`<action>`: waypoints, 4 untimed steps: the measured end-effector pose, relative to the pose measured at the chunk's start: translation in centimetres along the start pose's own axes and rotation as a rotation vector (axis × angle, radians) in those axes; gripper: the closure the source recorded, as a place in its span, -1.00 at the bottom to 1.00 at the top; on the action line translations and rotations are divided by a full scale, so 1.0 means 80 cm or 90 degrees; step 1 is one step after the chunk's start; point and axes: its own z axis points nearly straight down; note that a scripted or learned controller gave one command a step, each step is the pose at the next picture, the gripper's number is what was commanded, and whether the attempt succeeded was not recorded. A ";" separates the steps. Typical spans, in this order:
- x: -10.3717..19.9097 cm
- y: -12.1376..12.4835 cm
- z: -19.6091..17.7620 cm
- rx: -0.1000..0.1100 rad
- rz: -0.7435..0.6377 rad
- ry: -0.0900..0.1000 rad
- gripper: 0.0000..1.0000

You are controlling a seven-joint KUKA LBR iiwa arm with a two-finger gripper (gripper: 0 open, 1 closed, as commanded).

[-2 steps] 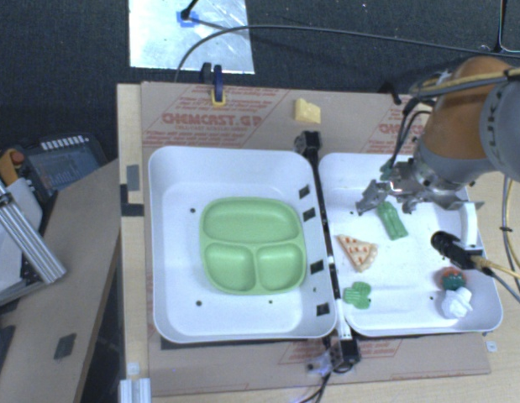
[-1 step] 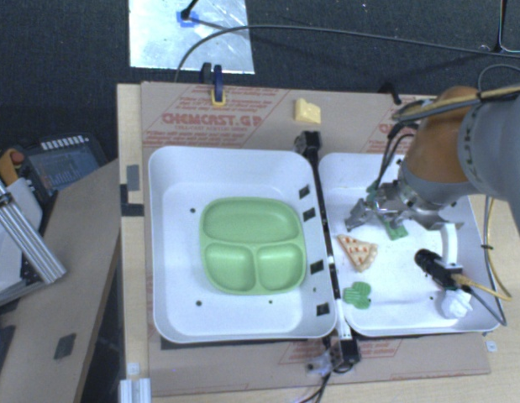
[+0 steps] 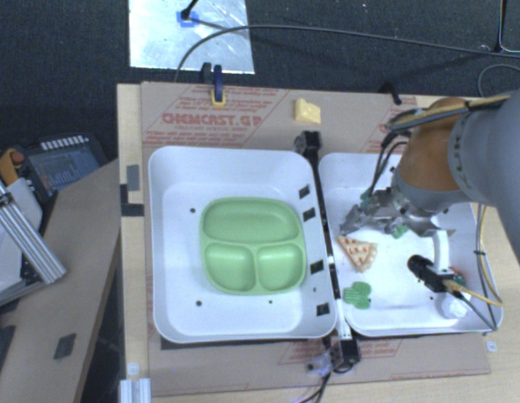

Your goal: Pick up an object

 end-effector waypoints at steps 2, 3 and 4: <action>0.006 0.010 -0.092 -0.005 -0.002 -0.001 1.00; 0.002 0.003 -0.151 -0.004 -0.001 -0.001 1.00; 0.002 0.005 -0.219 -0.005 -0.002 -0.001 1.00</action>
